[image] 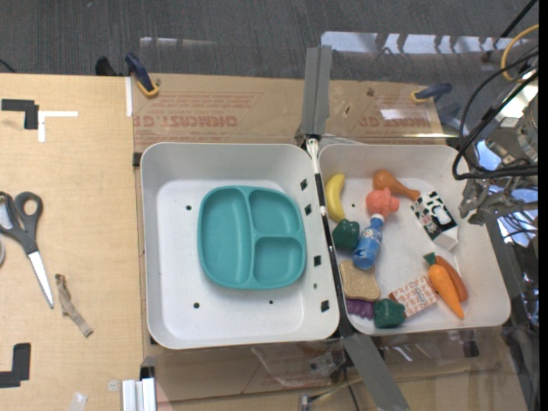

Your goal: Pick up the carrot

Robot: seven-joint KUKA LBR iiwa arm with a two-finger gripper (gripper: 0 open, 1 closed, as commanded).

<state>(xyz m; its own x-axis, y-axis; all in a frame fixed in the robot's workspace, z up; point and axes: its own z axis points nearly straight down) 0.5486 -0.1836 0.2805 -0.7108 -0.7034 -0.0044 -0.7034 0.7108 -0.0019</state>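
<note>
Your carrot (445,286) lies in the right bin (484,315), near its front right corner, tilted, green top pointing back – beside a small red patterned packet (414,296). Your gripper (479,202) hangs over that bin's right rim, well back from the carrot; you cannot tell its state from here. The left bin (163,255) holds a teal divided plate (253,237).

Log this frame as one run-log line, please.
phase: approach | gripper: over right bin's right edge, holding nothing | carrot: lying in right bin, apart from gripper | status: not picked
</note>
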